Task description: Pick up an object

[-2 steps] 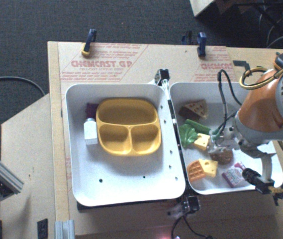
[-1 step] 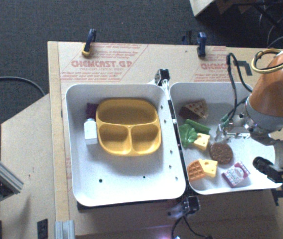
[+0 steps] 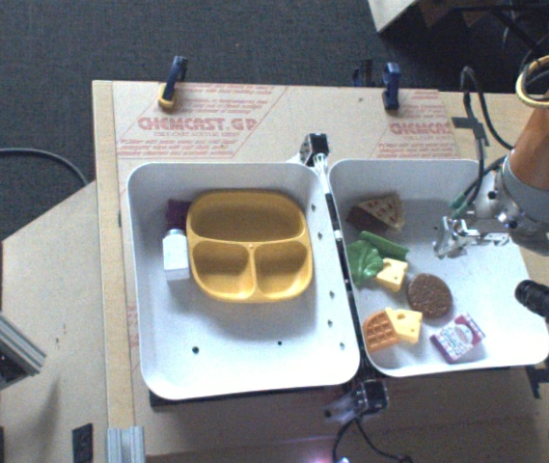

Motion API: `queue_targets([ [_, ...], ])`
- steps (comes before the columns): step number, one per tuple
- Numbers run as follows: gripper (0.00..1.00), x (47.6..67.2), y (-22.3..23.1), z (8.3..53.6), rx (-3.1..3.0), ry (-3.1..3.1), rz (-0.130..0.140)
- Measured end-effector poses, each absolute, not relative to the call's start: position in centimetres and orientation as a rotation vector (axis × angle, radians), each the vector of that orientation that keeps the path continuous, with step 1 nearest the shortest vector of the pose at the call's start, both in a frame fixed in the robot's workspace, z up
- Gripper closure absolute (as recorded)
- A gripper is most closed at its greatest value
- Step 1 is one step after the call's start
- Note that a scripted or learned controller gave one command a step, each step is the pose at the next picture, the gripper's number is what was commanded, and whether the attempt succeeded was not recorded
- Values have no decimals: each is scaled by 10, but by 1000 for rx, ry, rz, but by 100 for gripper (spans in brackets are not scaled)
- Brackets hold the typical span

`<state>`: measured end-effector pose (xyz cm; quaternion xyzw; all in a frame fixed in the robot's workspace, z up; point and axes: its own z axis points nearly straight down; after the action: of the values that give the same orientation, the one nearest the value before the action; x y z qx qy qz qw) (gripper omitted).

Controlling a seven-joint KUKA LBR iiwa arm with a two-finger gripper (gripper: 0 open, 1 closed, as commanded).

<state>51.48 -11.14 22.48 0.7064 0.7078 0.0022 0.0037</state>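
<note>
The right bin (image 3: 506, 355) holds several toy foods: a brown cake wedge (image 3: 378, 211), a green leafy piece (image 3: 366, 257), a yellow cheese cube (image 3: 392, 275), a round brown cookie (image 3: 429, 295), a waffle (image 3: 380, 331) with a cheese wedge (image 3: 406, 325) against it, and a red packet (image 3: 457, 339). My gripper (image 3: 459, 233) hangs over the right part of this bin, above bare floor to the upper right of the cookie. Nothing shows between its fingers.
The left bin (image 3: 149, 336) holds a yellow divided plate (image 3: 249, 245), with a small white bottle (image 3: 176, 254) and a dark purple piece (image 3: 178, 210) at the plate's left. A black clip (image 3: 315, 149) sits where the bins meet. The arm fills the right side.
</note>
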Motion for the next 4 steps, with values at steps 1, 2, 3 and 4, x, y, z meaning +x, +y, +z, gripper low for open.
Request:
queue_targets([
  [1,100,515,-111,225,2219,2220,2],
  [2,100,551,-72,214,2214,2225,4],
  [3,100,584,-36,234,2212,2224,7],
  [4,100,573,-44,229,2224,2222,-4],
])
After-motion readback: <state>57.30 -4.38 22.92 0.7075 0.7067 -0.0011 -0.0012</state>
